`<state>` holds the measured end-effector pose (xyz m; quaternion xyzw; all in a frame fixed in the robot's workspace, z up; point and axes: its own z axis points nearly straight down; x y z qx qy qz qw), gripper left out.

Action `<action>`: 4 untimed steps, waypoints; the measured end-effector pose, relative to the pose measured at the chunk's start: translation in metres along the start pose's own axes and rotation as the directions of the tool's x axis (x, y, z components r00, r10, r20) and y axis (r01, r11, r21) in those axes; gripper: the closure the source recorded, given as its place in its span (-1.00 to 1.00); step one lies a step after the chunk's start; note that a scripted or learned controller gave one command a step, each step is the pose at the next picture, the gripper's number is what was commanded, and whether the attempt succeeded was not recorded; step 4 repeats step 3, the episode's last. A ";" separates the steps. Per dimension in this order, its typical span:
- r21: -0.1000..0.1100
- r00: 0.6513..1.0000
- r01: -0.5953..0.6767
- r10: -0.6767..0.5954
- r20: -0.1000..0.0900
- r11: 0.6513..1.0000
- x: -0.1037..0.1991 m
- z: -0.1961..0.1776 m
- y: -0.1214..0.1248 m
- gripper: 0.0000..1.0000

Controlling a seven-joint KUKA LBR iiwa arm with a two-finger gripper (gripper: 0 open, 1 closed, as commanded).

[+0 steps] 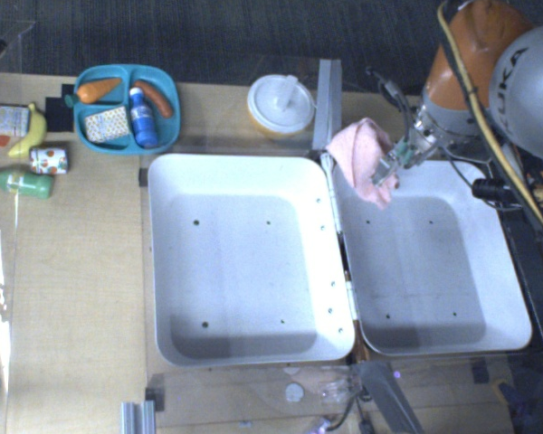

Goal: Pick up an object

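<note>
Robot lab, by look of it. Grey industrial arm with orange band reaching in from right, cables trailing along it. Two shallow white bins sitting side by side on pale wooden bench, metal brackets holding them at edges. Test props lying along far edge: blue divided tray holding toy food, toy banana, small can, green bottle, lidded white cup. Dark carpet showing beyond bench.
</note>
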<state>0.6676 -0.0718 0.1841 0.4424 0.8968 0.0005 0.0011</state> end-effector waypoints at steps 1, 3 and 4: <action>-0.004 0.999 -0.034 0.034 0.003 0.999 -0.013 0.088 -0.041 1.00; 0.001 0.847 -0.531 0.531 0.001 0.847 0.001 -0.001 -0.011 1.00; 0.001 0.847 -0.531 0.531 0.001 0.847 0.001 -0.001 -0.011 1.00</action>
